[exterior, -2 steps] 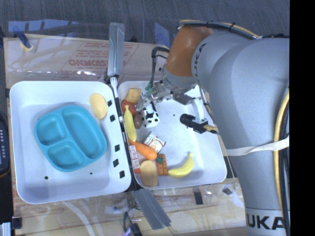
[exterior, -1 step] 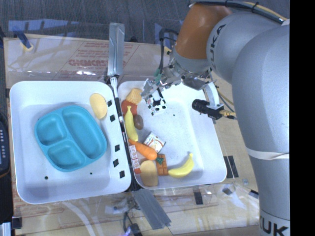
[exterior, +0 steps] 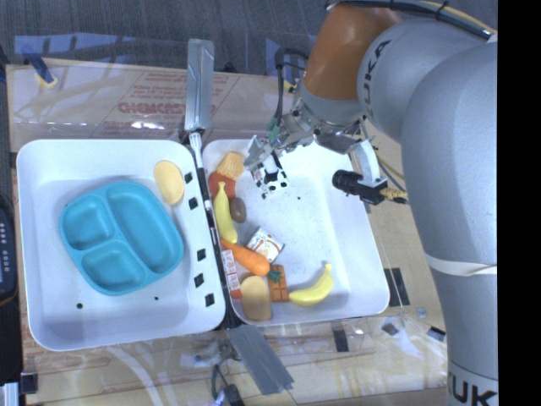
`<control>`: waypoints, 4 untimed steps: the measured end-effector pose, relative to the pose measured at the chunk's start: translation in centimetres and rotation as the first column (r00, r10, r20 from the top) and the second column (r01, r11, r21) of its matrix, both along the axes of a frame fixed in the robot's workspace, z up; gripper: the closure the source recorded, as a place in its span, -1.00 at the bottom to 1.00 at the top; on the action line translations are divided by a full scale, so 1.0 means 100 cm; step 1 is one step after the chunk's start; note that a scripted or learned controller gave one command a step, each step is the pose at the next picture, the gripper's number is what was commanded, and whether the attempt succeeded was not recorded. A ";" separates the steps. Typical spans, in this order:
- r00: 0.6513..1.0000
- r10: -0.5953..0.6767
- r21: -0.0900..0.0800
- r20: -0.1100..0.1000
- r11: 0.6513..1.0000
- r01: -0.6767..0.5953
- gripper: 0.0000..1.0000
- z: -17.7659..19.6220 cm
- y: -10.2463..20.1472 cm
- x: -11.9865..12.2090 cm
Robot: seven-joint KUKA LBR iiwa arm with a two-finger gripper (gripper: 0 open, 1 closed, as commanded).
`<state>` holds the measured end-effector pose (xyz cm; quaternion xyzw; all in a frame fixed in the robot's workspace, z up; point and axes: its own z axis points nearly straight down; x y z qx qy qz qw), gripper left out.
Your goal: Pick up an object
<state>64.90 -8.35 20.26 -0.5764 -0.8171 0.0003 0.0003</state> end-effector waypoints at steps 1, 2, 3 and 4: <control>0.992 0.128 0.001 -0.003 0.992 -0.128 1.00 -0.012 0.014 -0.053; 0.917 0.398 0.003 -0.007 0.917 -0.398 1.00 -0.082 -0.025 0.007; 0.917 0.398 -0.001 0.000 0.917 -0.398 -1.00 -0.083 -0.024 0.008; 0.911 0.413 -0.004 0.008 0.911 -0.413 -1.00 -0.006 0.007 -0.022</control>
